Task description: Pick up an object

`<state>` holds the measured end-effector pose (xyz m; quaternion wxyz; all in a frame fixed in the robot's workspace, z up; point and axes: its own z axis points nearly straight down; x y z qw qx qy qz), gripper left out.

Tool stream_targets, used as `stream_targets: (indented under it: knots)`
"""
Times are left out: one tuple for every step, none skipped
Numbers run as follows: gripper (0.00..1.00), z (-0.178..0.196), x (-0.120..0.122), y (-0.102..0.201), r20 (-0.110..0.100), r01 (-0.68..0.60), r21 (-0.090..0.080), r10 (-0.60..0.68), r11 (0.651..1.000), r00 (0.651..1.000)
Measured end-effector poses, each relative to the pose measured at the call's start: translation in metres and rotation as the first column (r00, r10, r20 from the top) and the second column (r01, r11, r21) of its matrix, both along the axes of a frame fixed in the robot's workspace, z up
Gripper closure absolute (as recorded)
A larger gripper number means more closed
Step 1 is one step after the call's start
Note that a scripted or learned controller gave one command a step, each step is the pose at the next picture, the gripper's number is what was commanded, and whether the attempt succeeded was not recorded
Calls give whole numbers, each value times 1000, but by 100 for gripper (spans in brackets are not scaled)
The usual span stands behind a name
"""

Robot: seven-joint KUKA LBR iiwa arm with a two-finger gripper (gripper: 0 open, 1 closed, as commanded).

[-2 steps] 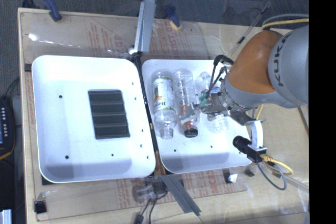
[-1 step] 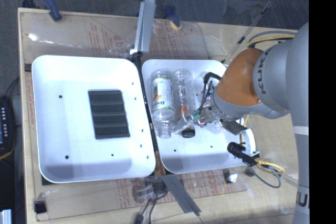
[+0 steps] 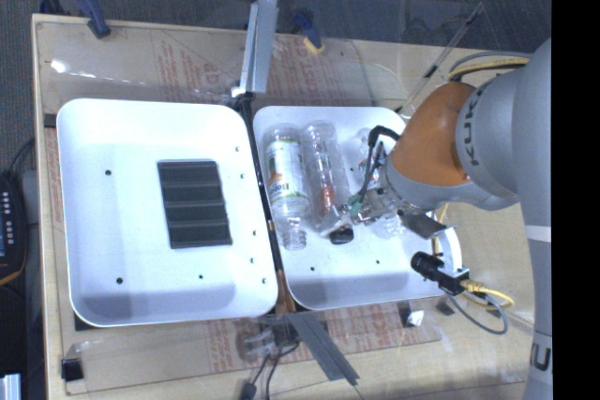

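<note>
Left bin (image 3: 94,201): dark ribbed block (image 3: 194,203) lying flat near middle. Right bin (image 3: 319,295): two clear plastic bottles side by side, labelled bottle (image 3: 284,187) at left, touching plainer bottle (image 3: 322,173) beside it. Small dark object (image 3: 341,236) just below bottles. Gripper (image 3: 361,213) low over bin, just right of bottles; finger state cannot tell. Arm (image 3: 469,150) covers bin's right side.

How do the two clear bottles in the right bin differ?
The labelled bottle wears a white and green label round its middle; the bare bottle has none and shows see-through along its length. The labelled bottle lies beside the bin's left wall; the bare bottle lies nearer the gripper. Both are clear plastic, lying on their sides, roughly parallel, in the right bin.
</note>
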<state>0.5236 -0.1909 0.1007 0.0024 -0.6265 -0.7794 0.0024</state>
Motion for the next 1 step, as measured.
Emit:
stream_targets:
  knots:
    - [100, 104, 26, 71, 5, 69, 0, -69, 998, 998]
